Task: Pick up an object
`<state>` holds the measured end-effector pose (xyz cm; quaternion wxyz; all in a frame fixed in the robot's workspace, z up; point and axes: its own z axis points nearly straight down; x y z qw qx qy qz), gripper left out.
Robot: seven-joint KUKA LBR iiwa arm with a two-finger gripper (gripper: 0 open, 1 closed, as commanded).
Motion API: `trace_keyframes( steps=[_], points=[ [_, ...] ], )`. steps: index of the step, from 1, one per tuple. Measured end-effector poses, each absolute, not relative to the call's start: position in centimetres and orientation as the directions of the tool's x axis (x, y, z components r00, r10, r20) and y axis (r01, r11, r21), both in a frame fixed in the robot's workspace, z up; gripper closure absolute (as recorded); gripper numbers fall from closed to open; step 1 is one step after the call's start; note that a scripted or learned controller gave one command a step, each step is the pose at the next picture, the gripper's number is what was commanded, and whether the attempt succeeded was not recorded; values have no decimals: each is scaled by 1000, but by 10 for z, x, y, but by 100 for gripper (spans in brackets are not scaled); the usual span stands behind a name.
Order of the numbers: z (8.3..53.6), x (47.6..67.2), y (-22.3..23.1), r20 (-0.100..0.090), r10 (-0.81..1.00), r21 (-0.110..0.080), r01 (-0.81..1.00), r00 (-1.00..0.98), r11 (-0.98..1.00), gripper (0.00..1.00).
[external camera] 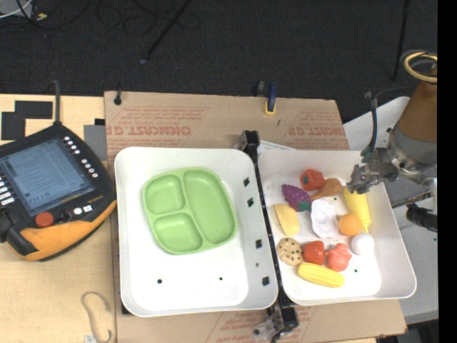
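The right white bin holds several toy foods: a red pepper, a purple piece, a yellow wedge, a white item, an orange, a white egg, a cookie, a tomato and a corn cob. A long yellow piece lies near the bin's far right. My gripper hangs over the bin's far right corner, just above the upper end of that yellow piece. Nothing is visibly held.
The left white bin carries a green divided plate. A teach pendant lies on the bench to the left. A blue clamp stands at the cardboard's far edge. A metal hook lies at the front left.
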<state>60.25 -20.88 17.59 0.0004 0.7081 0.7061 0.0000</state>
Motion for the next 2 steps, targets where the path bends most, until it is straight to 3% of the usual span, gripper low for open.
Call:
trace_keyframes(
  steps=[1,2],
  points=[
    [229,602,-211,-1,1000,2,1000,2,-2,100],
    [219,595,-153,3,1000,-4,1000,-3,3,100]
  ],
)
